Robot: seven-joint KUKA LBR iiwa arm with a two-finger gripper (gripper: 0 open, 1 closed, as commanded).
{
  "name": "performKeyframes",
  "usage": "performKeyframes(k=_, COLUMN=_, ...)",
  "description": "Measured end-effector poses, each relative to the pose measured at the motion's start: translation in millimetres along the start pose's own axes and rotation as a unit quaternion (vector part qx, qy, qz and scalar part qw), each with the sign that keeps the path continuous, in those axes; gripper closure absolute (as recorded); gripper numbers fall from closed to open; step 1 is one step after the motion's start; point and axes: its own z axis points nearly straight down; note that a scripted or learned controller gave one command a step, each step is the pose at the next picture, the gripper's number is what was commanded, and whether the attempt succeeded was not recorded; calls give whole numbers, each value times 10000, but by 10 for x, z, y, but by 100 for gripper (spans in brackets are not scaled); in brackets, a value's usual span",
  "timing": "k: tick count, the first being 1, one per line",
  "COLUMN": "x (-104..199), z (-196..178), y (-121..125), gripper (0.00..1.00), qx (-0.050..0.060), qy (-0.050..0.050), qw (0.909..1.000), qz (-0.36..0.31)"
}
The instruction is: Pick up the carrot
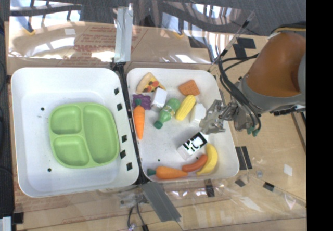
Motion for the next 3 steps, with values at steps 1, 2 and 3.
performKeyframes(k=1, x=-335, z=-42, y=-18, gripper=100, qx=-11, qy=21, qw=9966, qz=-819)
performKeyframes(k=2, x=-1125, z=-791, y=109, gripper=100, qx=-7, qy=-1, qw=9851, qz=-1720)
performKeyframes(k=3, x=-196, z=-125, y=-40, gripper=100, qx=-28, qy=58, qw=9857, qz=-1685)
